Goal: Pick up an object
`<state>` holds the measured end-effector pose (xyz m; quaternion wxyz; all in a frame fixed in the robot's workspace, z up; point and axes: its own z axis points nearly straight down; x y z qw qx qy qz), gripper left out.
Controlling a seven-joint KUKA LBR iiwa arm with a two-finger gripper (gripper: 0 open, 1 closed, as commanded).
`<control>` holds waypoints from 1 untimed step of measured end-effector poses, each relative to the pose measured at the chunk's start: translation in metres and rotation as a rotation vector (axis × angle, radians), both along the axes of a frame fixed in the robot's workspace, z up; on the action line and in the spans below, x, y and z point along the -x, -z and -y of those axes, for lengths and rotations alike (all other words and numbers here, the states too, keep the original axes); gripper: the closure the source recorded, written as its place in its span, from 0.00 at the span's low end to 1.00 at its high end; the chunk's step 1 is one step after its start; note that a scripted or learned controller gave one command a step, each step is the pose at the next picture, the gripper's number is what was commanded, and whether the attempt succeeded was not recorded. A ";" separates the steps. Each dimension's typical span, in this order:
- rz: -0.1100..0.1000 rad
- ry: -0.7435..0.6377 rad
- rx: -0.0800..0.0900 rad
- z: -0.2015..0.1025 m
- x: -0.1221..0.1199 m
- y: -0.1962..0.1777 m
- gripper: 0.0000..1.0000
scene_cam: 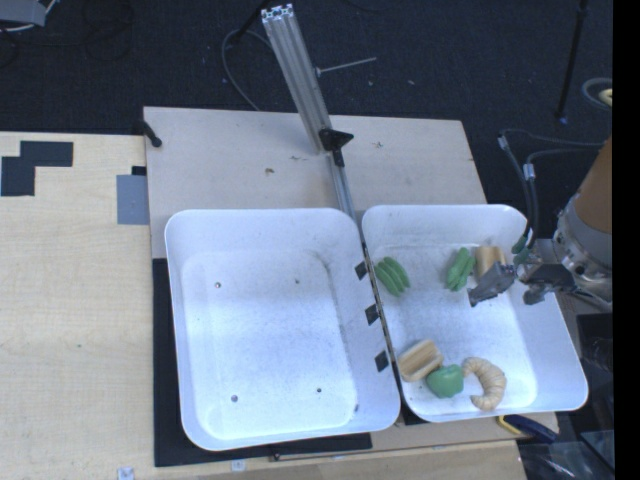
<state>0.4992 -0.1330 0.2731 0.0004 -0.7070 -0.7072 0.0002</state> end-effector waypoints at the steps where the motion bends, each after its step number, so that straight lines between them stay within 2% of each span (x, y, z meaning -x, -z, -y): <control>1: -0.008 -0.001 -0.001 -0.006 -0.027 0.098 0.00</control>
